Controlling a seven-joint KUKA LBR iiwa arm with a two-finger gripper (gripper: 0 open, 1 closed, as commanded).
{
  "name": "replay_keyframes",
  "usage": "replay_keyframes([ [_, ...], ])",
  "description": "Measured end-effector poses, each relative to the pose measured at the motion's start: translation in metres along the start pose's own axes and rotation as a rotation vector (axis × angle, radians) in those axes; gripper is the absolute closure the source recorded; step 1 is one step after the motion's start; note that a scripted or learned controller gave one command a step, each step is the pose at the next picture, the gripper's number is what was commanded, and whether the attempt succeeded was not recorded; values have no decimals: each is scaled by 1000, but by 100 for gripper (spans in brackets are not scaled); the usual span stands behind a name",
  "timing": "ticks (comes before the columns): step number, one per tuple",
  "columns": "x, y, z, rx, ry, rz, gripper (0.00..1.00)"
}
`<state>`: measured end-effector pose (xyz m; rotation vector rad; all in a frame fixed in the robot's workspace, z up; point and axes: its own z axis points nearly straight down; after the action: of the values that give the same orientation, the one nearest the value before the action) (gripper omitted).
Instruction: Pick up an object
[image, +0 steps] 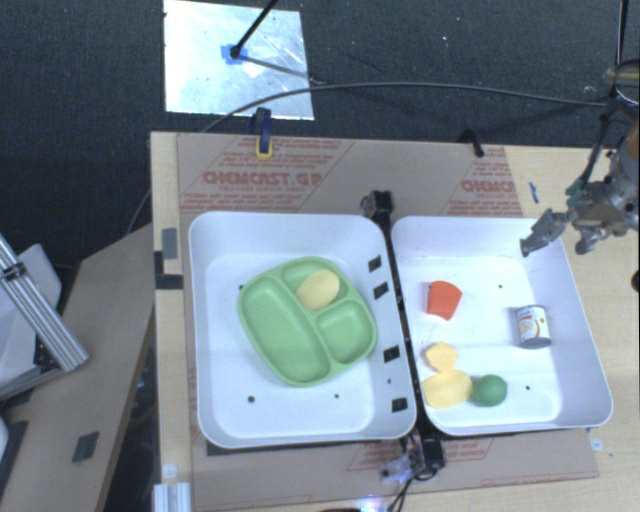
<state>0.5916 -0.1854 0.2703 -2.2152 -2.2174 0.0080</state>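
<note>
Objects in right bin (560, 400): one orange cup (443, 299), one can (532, 326), two yellow pieces (445, 378), one green ball (489, 390). Left bin (215, 330): one green tray (305, 322), one lemon (319, 289). Gripper (560, 228) state unclear.

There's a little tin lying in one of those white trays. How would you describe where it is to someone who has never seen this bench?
Find the right-hand white bin, the one without the green plate. Near its right wall lies a small can, alone, apart from the orange cup and the yellow and green pieces. It is the bin's one metallic, labelled thing.
</note>
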Motion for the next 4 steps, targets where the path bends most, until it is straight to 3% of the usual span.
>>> replay_keyframes([
  [1, 1, 2, -6, -10, -2, -3, 0],
  [3, 0, -1, 118, -5, -1, 0, 0],
  [4, 0, -2, 159, -7, -1, 0, 0],
])
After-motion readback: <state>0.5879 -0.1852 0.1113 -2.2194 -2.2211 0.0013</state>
